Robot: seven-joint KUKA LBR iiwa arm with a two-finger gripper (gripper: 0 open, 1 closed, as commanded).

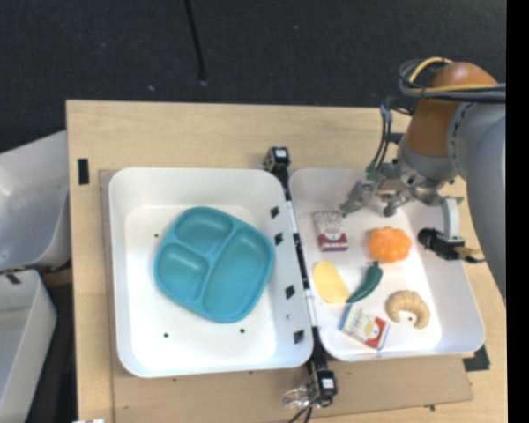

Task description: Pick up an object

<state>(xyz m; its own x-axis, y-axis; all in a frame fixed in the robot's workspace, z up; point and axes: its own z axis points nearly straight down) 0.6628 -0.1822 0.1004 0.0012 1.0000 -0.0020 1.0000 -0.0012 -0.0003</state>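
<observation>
My gripper [371, 203] hangs over the back of the right bin [458, 302], open, with nothing between its fingers. Just to its front left lies a small red and white carton [331, 231]. An orange fruit [390, 244] sits just in front of the gripper. Closer to the bin's front are a yellow fruit [330, 282], a green pepper [365, 284], a croissant [407, 307] and a white carton with red and blue print [365, 327].
The left bin [132, 324] holds a blue divided plate [214, 263]. A ridge with black clips [291, 254] separates the two bins. The grey arm [476, 148] comes in from the right, above the right bin's back corner.
</observation>
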